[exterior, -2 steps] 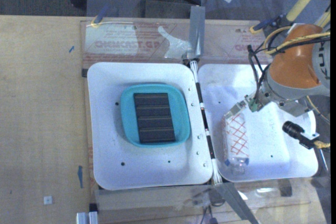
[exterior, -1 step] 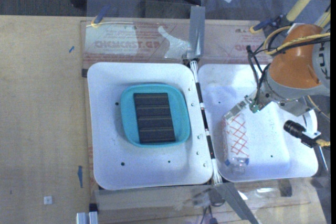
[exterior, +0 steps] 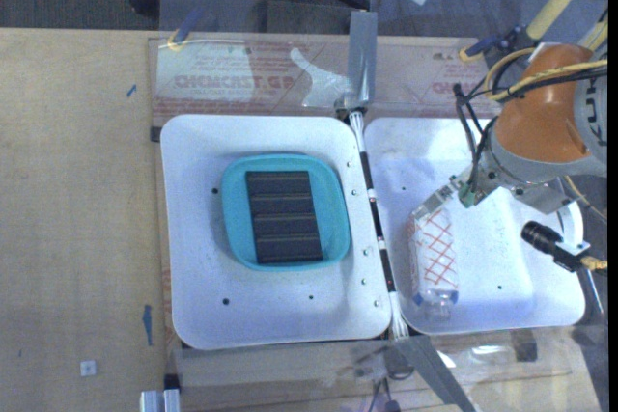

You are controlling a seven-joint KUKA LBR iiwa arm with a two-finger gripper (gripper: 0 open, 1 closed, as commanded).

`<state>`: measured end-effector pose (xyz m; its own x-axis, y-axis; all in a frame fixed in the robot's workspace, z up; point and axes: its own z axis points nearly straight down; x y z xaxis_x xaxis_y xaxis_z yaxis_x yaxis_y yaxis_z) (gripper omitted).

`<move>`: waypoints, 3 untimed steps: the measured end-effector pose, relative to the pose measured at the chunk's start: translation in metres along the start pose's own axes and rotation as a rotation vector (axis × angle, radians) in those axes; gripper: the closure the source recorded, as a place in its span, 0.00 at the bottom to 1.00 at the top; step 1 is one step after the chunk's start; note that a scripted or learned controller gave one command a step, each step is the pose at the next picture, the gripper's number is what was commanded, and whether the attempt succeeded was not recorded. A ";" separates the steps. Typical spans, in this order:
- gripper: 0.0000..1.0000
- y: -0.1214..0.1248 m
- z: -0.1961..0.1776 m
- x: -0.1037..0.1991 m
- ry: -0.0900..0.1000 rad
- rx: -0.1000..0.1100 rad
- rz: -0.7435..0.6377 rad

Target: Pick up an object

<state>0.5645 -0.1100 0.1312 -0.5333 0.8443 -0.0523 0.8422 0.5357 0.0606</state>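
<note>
Bottle (exterior: pixel 434 251): lies in right bin (exterior: pixel 502 299), long axis near-far, cap nearest.
Gripper (exterior: pixel 470 191): at bottle's far end; finger state unreadable.

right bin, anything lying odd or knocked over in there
Yes: a clear plastic bottle with a red crisscross label lies on its side in the right bin, cap toward the front edge. Nothing looks spilled.

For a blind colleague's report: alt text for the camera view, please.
The gripper hangs over the right bin by a clear bottle with a red net pattern. The left bin holds a teal dish with a dark ribbed block.
</note>
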 end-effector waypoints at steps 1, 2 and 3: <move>0.00 -0.001 0.000 0.000 0.001 0.001 0.015; 0.00 0.000 0.000 0.000 0.002 0.001 0.020; 1.00 0.004 -0.015 0.000 0.002 -0.007 0.017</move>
<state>0.5671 -0.1076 0.1468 -0.5194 0.8531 -0.0493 0.8504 0.5217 0.0689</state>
